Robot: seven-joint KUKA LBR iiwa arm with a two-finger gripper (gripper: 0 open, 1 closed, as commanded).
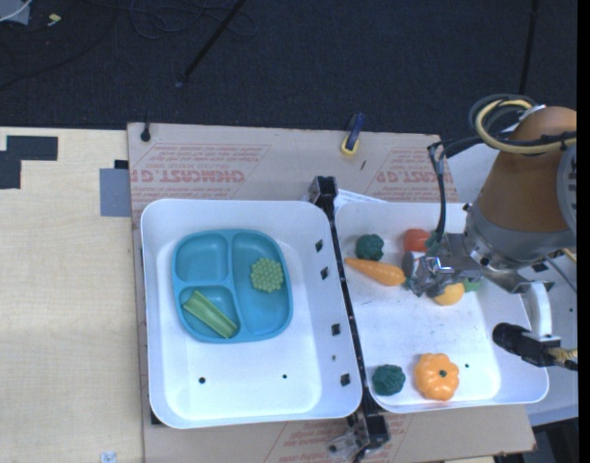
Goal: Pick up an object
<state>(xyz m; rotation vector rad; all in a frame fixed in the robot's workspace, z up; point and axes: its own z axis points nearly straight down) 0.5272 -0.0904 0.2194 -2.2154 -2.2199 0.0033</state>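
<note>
While the gripper (432, 276) sits low in the right bin (469, 355), at centre right of the frame, several items crowd around it, and this crowding is the main hazard. Whether the gripper is spread or pressed together cannot be told, since the wrist and cabling hide that part.

Item positions:
- Carrot (375, 271): lying just left of the gripper, its tip close to the tool.
- Yellow fruit (450, 294): touching or just beside the gripper on its lower right.
- Red item (416, 239): just above the gripper, partly hidden.
- Dark green broccoli (369, 247): above the carrot.
- Second broccoli (388, 379) and small pumpkin (437, 375): near the bottom wall of the bin, well apart from the tool.

No item is visibly held, so the pick is judged incomplete.

Probable faults:
1. Closing between carrot and yellow fruit could catch both, or neither.
2. A round, smooth fruit pinched off centre may squirt out sideways.
3. A long carrot gripped near its tip may pivot and drop on lifting.
4. The tool may push neighbours against the bin wall.

The left bin (170, 374) holds a blue tray (232, 331) and is not at risk
</note>
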